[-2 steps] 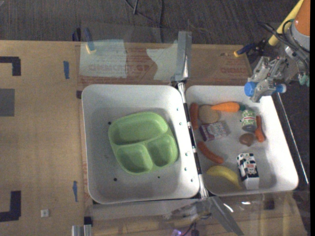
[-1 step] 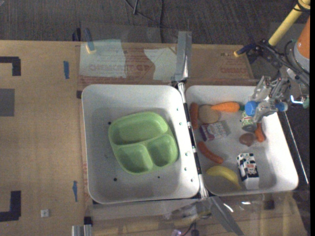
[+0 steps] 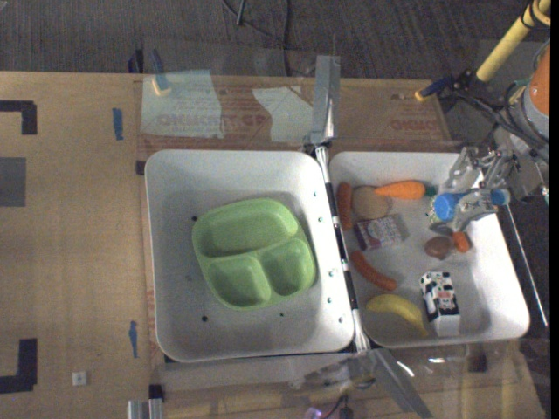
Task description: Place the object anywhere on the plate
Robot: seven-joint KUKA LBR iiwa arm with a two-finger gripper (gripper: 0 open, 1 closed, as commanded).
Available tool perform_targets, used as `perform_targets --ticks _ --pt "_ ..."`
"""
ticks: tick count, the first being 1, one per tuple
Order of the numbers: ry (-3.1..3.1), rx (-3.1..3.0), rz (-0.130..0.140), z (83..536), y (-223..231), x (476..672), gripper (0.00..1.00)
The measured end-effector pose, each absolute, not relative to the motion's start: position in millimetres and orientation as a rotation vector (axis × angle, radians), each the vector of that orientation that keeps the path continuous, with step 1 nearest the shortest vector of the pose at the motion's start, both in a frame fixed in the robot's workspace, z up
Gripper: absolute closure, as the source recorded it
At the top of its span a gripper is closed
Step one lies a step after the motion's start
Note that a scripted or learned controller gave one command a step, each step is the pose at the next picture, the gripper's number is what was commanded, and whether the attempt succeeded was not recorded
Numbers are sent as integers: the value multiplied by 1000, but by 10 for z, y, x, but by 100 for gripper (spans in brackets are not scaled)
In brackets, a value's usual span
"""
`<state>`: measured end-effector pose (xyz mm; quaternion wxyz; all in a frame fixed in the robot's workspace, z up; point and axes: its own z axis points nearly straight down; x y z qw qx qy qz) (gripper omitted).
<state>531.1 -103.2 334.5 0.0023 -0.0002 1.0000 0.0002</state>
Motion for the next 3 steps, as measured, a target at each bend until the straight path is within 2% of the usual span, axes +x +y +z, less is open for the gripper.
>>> perform_targets --ticks 1,2,3 --pt "3129 229 0 2545 -1179 5339 100" --pt "3129 170 1 2699 -796 5913 100" --pt "3131 196 1 2829 -836 5549 100"
